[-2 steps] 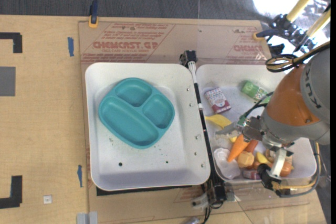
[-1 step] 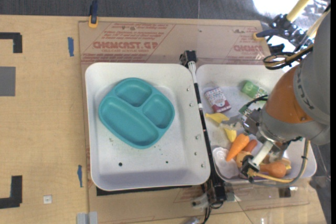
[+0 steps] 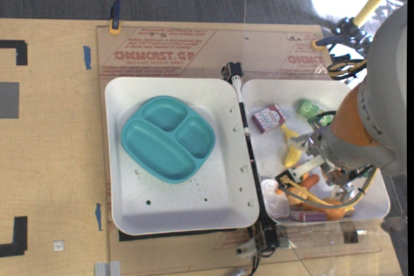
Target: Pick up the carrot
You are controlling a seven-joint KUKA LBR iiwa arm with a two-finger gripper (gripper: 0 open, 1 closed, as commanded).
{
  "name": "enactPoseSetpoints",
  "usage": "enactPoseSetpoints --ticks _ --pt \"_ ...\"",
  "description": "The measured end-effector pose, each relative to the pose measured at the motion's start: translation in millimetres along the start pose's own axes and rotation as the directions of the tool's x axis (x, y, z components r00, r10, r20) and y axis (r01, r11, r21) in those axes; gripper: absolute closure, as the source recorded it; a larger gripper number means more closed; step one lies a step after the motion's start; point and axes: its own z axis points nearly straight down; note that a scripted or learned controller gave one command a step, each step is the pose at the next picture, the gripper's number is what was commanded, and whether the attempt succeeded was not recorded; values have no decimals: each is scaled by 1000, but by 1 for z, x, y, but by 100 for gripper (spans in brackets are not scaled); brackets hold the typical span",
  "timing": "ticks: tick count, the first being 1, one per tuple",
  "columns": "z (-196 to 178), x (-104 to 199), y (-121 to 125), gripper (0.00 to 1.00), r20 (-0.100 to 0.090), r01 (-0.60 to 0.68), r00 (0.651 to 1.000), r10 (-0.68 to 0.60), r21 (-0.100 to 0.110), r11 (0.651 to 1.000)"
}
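Camera view looks down at a slant on a wooden bench (image 3: 52,158) bearing two shallow white bins side by side. Inside the left bin (image 3: 129,203) a teal plate (image 3: 168,138) with three compartments lies flat, a little toward the far left of the bin floor, with a few dark specks on the white around it. The right bin (image 3: 272,94) is crowded: a purple packet (image 3: 268,117) near its far left, a green item (image 3: 308,107) further right along the far side, a yellow piece (image 3: 292,145) toward the middle, and a clear plastic cup (image 3: 277,205) by the near left corner. The carrot (image 3: 309,181) lies low in this right bin, an orange shape among other orange and yellow pieces near the front wall. The grey arm (image 3: 381,87), with its orange band (image 3: 354,119), reaches in from the right and hangs over that same cluster, its gripper (image 3: 323,178) down close to the carrot amid cables. Whether the pincer is released or clenched cannot be told, as wrist and clutter hide it, and no grasp on the carrot can be confirmed.
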Motion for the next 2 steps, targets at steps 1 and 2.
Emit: enactPoseSetpoints --ticks 1,2 --pt "6 27 13 0 37 -185 982 184 24 982" --pt "9 94 44 0 35 -172 985 171 29 985"
